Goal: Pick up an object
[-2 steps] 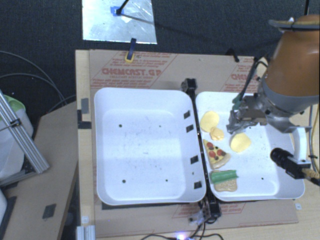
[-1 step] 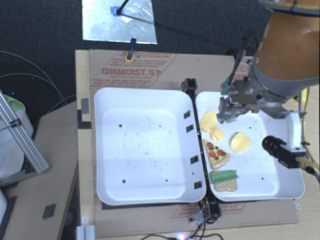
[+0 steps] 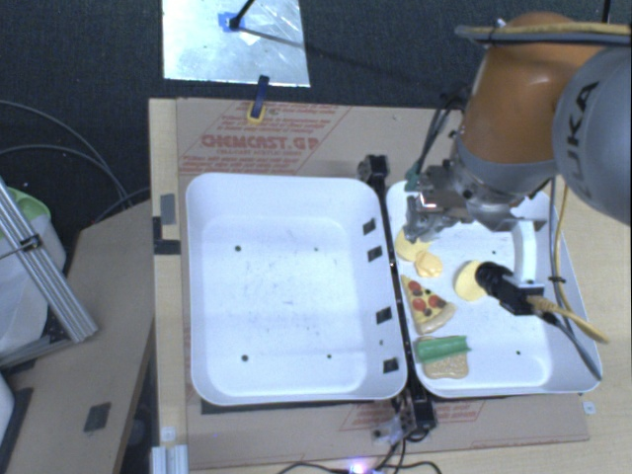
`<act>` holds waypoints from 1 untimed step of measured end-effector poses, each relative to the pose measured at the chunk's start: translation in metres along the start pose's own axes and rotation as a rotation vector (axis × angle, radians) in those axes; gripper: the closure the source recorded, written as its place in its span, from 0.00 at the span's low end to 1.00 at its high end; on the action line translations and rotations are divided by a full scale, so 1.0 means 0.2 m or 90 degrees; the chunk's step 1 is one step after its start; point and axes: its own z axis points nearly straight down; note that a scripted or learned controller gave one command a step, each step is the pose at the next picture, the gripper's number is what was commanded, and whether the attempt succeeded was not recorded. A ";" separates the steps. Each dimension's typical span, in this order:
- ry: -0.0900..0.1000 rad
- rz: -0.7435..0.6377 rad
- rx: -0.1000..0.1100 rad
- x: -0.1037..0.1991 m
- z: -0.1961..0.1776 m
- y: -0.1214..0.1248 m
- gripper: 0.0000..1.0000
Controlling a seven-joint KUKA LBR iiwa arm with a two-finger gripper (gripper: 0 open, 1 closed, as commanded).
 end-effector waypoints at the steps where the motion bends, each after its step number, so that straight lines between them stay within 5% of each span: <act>1: 0.001 -0.001 -0.004 0.00 -0.03 -0.01 0.00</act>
